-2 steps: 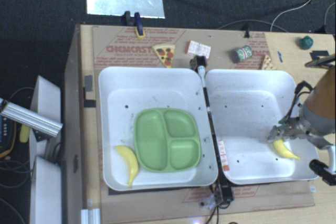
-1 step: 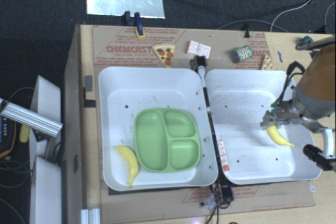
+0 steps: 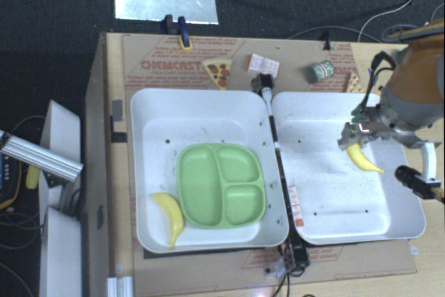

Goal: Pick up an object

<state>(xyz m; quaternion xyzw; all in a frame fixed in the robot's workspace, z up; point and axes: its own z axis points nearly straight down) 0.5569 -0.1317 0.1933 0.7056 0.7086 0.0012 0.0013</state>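
Banana (image 3: pixel 363 158) in the right bin (image 3: pixel 334 226), directly beneath the fingers (image 3: pixel 354 133) and touching them; whether they are open or closed cannot be told.

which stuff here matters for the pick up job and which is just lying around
Job:
- tool, over the right bin
- banana right below the tool
- second banana in the left bin
- green plate

Lying about, on the board behind the bins:
- pizza slice
- small can
- blue clamp
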